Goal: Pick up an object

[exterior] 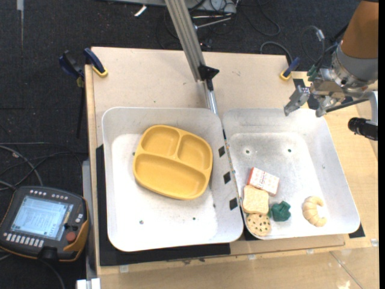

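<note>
Right now your gripper is hanging over the far edge of the right bin, jaws apart and gripping nothing, while the items are sitting along its near edge. You're risking a double grab, since the carton, toast and cookie are touching. You're also risking the croissant slipping against the bin wall.

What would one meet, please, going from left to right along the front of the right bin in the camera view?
Cookie → green toy → croissant. The bread slice and pink box overlap the cookie's span, so I leave them out.
</note>
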Action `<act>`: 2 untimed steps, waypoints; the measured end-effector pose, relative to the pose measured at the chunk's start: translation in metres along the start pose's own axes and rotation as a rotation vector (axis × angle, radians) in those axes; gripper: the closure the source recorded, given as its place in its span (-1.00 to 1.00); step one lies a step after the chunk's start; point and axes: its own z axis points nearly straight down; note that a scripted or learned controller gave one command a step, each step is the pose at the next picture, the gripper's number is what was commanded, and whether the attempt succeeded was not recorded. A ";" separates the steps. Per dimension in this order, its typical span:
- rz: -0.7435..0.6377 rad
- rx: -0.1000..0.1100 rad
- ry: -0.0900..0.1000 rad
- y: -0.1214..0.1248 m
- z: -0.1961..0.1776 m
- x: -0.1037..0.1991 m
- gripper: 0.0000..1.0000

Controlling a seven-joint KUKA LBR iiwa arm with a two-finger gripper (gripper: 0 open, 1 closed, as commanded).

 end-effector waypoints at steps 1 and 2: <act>0.000 0.000 0.000 0.000 0.000 0.000 -1.00; 0.000 0.005 0.001 0.002 0.059 0.009 -1.00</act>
